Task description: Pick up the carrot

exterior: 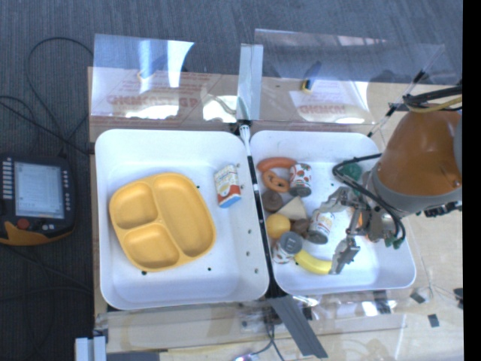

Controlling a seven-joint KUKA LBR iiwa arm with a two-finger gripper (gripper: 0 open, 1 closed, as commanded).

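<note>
Carrot (276, 164) lies at the top-left of the right bin (391, 277), close to the divider between the bins, curved over a pretzel (276, 180) and just beside a small can (300, 179). Gripper (347, 241) sits low over the right bin's lower middle, well apart from the carrot; fingers look spread, nothing between them. One fingertip is near the banana (313, 262) at the bin's front edge. Clutter is packed along the bin's left side: lemon (278, 225), another can (322, 226), dark lids. Bare floor only at the bin's right and top-right. Left bin (150, 145) holds a yellow tray (161, 220) and a small carton (228, 185) near its right wall.
</note>
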